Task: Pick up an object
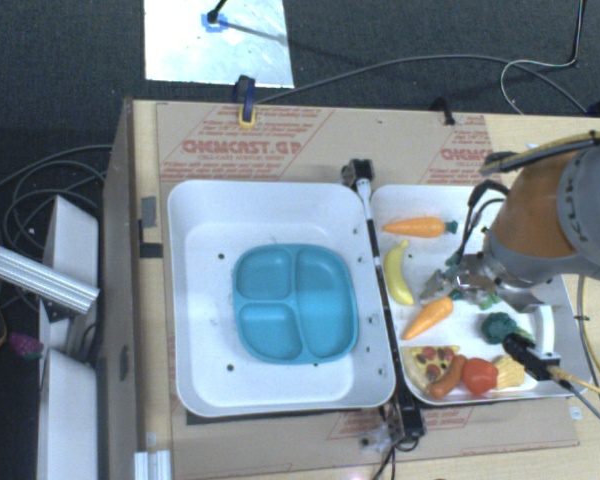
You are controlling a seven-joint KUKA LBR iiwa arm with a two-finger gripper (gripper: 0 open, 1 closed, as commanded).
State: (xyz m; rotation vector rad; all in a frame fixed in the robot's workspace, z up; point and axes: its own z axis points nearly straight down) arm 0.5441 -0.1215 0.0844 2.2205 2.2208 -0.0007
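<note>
We see a brown bench point(280, 133) bearing two shallow white bins side by side. The left bin point(200, 228) is the larger sight, and a blue divided plate point(295, 303) with four compartments lies flat in the middle of it. The right bin point(420, 203) holds the toy food.

The grey arm point(580, 208) with its orange band point(530, 208) reaches in from the right and hangs over the right bin. Its gripper point(458, 280) sits low above the bin's middle, just right of the lower carrot and near the banana. We cannot tell whether its fingers are apart or closed, since the wrist and cabling cover them, and we see nothing held between them.

Among the things to pick, one orange carrot point(417, 227) lies near the far edge of the right bin, pointing sideways. A yellow banana point(398, 273) lies along the bin's left wall, below that carrot. A second carrot point(429, 316) lies at a slant just below the gripper. A dark green piece point(499, 326) rests to the right of it, under the arm. Along the near edge we find a pizza slice point(432, 359), a sausage point(450, 378), a red tomato point(479, 375) and a yellow piece point(510, 371), close together in a row.
</note>
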